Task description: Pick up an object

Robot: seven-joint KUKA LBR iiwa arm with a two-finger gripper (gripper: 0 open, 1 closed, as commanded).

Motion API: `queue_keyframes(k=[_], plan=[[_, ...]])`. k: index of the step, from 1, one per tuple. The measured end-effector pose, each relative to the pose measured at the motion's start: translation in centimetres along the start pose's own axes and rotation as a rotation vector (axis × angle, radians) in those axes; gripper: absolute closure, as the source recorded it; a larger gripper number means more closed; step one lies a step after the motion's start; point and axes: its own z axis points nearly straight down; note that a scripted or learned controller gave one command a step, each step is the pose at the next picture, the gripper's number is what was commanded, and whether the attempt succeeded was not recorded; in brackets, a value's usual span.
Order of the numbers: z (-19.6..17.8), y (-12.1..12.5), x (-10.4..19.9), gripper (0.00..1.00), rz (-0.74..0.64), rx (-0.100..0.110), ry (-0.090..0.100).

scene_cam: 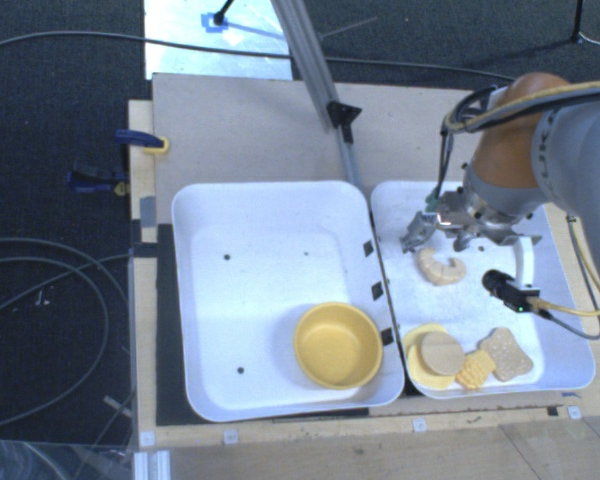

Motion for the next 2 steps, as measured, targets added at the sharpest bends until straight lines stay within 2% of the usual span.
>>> queue_keyframes(k=[1,2], plan=[[3.8,0.0,0.0,0.00,0.000,-0.001,0.000],[2.6,0.2,0.0,1.00,0.001,-0.005,0.000]])
